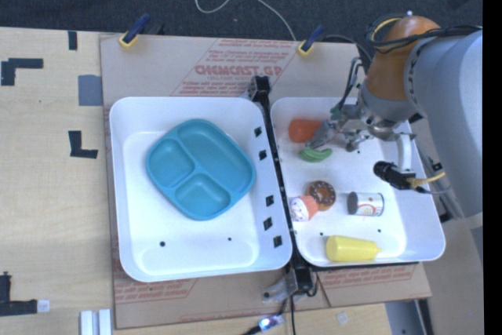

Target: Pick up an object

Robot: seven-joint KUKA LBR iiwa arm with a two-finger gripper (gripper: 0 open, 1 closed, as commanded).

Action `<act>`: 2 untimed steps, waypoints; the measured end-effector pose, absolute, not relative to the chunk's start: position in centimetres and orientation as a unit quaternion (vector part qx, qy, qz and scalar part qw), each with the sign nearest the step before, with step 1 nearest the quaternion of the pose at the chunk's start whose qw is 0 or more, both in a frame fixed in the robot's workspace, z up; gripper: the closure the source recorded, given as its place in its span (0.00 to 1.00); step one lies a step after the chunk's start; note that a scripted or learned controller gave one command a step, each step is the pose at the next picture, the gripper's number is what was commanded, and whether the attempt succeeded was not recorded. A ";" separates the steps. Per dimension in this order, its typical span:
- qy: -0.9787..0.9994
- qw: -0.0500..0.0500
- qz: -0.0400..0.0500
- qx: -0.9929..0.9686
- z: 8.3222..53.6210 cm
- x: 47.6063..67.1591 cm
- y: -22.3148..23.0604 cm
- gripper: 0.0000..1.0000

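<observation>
**Now above the green piece in the right bin**

Presently the gripper (333,133) is seen low in the right bin (420,247), just over a small green object (316,154) that lies beside an orange object (303,129) near the divider. Whether the jaws are open or closed cannot be told, because the wrist hides them.

The green object is judged to be a light, stiff plastic toy, thin and curved, so it may slip easily; it is best taken across its narrow width, at the middle. The orange object touches or nearly touches it, and a clean grip could be disturbed by this.

Also in the right bin are found a brown doughnut (321,193), a small pink-and-white piece (302,207), a small can (365,204) on its side, and a yellow object (351,249). A blue divided plate (201,168) is held by the left bin (137,247). Both bins rest on the worktop (47,200).
</observation>
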State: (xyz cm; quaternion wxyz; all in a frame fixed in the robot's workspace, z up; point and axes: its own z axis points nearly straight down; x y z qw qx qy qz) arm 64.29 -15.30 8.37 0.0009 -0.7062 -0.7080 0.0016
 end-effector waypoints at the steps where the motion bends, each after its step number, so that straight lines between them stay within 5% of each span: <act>1: -0.708 0.000 0.001 -0.706 9.7 64.4 -15.3 1.00; 2: -0.708 -0.001 -0.001 -0.706 14.6 64.1 -14.3 1.00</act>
